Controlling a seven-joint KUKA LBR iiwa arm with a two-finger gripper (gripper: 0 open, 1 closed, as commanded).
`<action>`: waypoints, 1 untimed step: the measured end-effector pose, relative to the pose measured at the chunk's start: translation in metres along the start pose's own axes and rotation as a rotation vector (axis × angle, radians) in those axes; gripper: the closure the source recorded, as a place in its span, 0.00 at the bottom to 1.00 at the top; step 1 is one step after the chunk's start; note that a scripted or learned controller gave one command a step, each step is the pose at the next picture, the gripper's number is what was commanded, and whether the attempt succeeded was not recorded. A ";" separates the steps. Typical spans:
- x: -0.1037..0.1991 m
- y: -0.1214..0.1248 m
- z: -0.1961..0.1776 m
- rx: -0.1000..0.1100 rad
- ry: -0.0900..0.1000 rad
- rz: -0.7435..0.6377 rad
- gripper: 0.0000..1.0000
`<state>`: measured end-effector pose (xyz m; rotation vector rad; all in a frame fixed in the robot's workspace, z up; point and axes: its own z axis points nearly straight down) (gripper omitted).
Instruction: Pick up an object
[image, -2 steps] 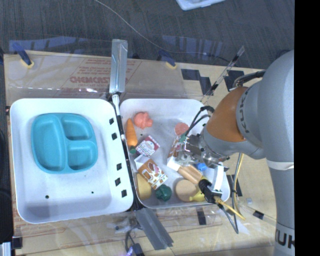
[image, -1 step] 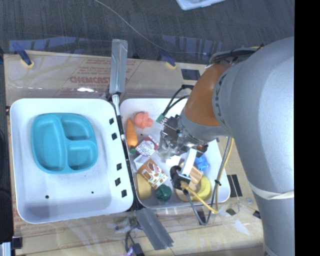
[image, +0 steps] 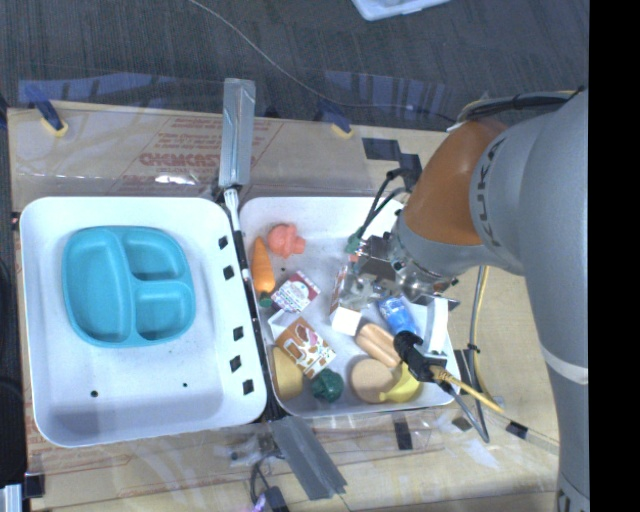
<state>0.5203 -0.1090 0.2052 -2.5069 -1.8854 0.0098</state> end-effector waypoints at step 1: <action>-0.050 -0.021 0.096 0.007 0.002 -0.088 0.00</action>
